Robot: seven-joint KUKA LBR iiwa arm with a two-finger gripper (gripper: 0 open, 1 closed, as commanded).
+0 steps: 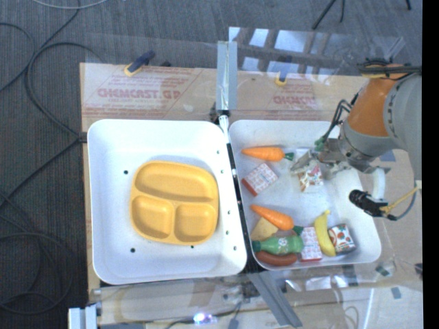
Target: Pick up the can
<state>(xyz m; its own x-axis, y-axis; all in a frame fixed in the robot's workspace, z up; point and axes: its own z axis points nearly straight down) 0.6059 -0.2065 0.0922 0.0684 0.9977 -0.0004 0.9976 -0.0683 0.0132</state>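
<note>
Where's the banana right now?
The banana lies in the right bin, near its front right corner, between two small red-and-white cartons: one on its left and one on its right.

Bench [171,91], brown board top, centre of frame.
Bears two white bins side by side: left bin [110,184], right bin [357,252]; yellow-blue clamp [139,62] at upper left.

yellow tray [175,201], left bin [110,142], carrots [263,153]
</note>
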